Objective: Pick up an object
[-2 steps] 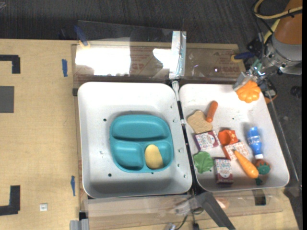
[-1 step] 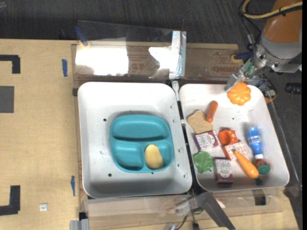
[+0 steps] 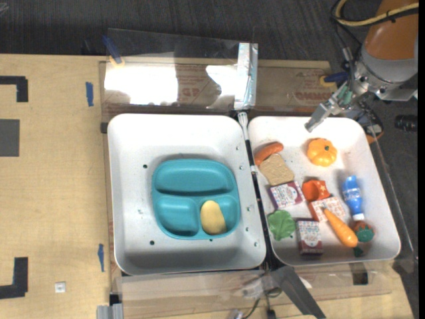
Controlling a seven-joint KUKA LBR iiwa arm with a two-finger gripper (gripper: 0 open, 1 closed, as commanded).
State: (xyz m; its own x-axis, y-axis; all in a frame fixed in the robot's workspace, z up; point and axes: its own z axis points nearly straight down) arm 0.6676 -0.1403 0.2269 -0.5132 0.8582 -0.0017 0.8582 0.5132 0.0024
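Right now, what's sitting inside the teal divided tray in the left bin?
One yellow, potato-like item lies in the lower right compartment of the teal tray. No other item lies in the long top section or the lower left one. Anything under the yellow item or beneath the tray is covered.

Tan bench, dark grey floor

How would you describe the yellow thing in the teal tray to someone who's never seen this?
Find the left white bin; a teal divided tray sits in its middle. In the tray's lower right compartment lies a pale yellow egg-shaped piece, apart from the toys crowding the right bin.
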